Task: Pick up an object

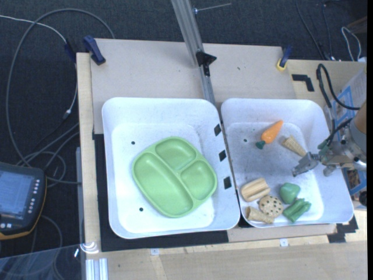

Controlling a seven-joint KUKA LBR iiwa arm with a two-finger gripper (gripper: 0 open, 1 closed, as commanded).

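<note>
The right bin [250, 118] holds several toy foods. An orange carrot [271, 132] lies near its middle, with a beige cone-shaped piece [293, 146] to its right. Along the front lie a tan bread roll [255, 188], a speckled cookie [269, 205], a round green piece [289, 191] and a long green piece [297, 209]. My gripper [317, 166] hangs over the bin's right side, just right of the cone and above the green pieces. Its grey fingers [303, 167] stand spread apart, open, with nothing between them.
The left bin [116, 121] holds a green divided plate [175, 175]. A metal pole [189, 28] slants down to the gap between the bins. Blue and yellow clamps grip the bench's back corners. Cables and a pendant lie on the floor at left.
</note>
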